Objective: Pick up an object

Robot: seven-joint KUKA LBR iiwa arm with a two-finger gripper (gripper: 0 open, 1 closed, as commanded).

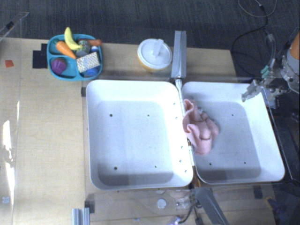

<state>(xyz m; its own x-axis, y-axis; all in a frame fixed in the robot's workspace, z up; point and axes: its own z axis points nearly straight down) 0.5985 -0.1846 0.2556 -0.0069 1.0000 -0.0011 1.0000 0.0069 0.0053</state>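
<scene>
A crumpled pink cloth (200, 131) lies in the right bin (243, 172), against that bin's left wall beside the divider. My gripper (248, 93) hangs over the bin's upper right corner, well to the right of the cloth and apart from it. Nothing shows in its grasp. The arm (287, 69) comes in from the right edge, with an orange patch at the very edge of the view.
The left bin (136, 135) shows only its white floor. Behind the bins stand a blue divided tray of toy food (74, 56), a white lidded cup (154, 54) and a grey metal post (179, 55). Black cables (253, 27) loop at the back right.
</scene>
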